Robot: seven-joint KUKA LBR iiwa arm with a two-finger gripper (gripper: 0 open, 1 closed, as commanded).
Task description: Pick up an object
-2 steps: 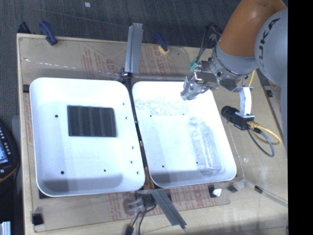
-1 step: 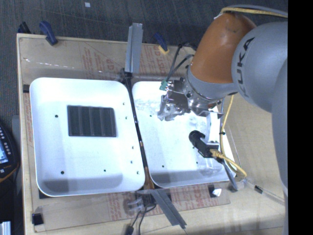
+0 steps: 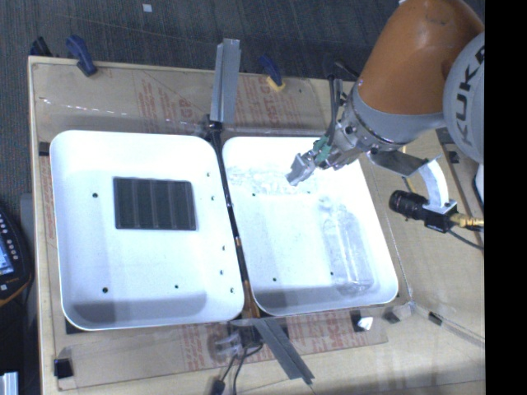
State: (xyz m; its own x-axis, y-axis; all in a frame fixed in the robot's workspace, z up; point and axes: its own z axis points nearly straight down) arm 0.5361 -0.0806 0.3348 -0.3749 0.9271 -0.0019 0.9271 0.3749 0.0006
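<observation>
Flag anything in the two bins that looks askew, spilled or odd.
Little stands out. A clear plastic bottle lies on its side in the right bin, hard to see against the white floor. A dark ridged block lies flat and square in the left bin. No spill shows.

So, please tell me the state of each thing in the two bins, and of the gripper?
Dark grey ribbed block: lying flat in the left bin.
Clear plastic bottle: lying on its side in the right bin.
Gripper: above the right bin, apart from the bottle.
</observation>
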